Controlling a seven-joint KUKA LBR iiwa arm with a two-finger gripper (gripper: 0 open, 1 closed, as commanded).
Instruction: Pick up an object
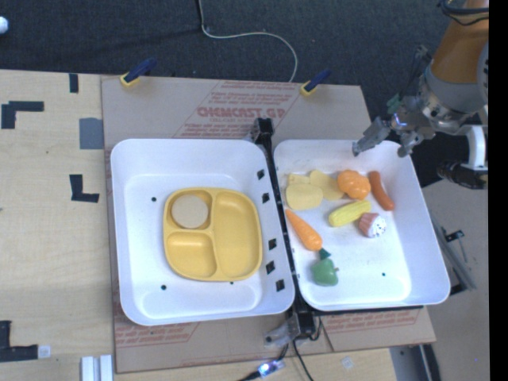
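Right now the gripper (386, 141) hangs over the upper right rim of the right bin (421, 280), fingers spread apart, nothing between them. It sits apart from every toy below it. Candidate objects all lie in the right bin's upper and middle part: an orange round piece (353, 184) with a red sausage (380, 190) just beside it on the right, a yellow corn cob (349, 213) under them, a small pink-and-white piece (371, 225) touching the corn's right end. Pale yellow slices (305, 190) sit at the bin's left wall, a carrot (303, 229) slants below them, then a green pepper (325, 272) (lowest of the lot). Left bin (135, 213) holds a yellow divided plate (214, 234), centre of the frame's left half, with a tan disc (190, 210) in its upper left compartment.
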